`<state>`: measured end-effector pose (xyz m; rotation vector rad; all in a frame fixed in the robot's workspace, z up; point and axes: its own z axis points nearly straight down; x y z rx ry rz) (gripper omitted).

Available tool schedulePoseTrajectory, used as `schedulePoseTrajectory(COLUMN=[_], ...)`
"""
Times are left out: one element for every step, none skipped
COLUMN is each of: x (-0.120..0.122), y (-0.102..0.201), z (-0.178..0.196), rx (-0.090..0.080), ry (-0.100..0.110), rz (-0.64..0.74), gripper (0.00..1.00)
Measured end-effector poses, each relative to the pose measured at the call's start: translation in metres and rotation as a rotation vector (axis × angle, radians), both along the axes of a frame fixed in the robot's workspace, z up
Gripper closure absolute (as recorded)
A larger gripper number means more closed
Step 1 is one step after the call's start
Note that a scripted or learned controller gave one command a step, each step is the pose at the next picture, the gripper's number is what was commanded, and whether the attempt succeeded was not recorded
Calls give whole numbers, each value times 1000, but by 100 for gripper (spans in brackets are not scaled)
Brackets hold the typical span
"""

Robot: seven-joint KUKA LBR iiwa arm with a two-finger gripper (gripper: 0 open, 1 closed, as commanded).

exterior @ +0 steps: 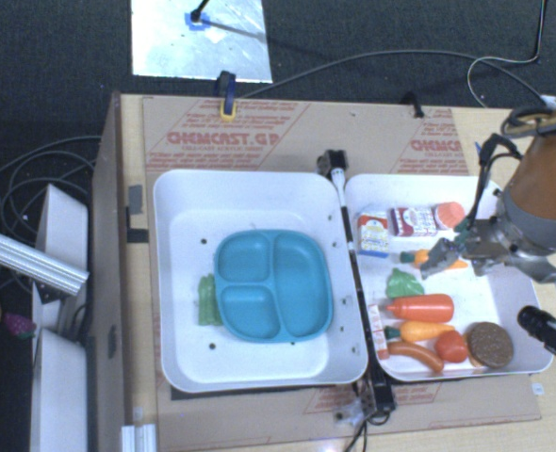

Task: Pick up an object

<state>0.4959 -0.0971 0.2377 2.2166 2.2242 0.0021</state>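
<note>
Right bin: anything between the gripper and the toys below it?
Nothing visible. The gripper hangs over the right bin, just above the green toy and red sausage; the ketchup packet lies behind it, off that path.

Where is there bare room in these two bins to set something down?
The left bin has bare floor behind the blue plate, toward its far wall, and a strip in front of it. A green piece takes the plate's left side. The right bin is crowded: cartons at the back, gripper mid-bin, play food and a brown cookie in front.
</note>
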Motion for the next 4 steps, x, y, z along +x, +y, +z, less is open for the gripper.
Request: schedulePoseTrajectory(x=[78,80,158,105], y=[-12,-53,-77,-81], z=[-108,-153,-158,-153], rx=[0,-1,19,-1], ry=[3,1,82,1], rz=[-1,-2,3,-2], gripper=[0,0,0,0])
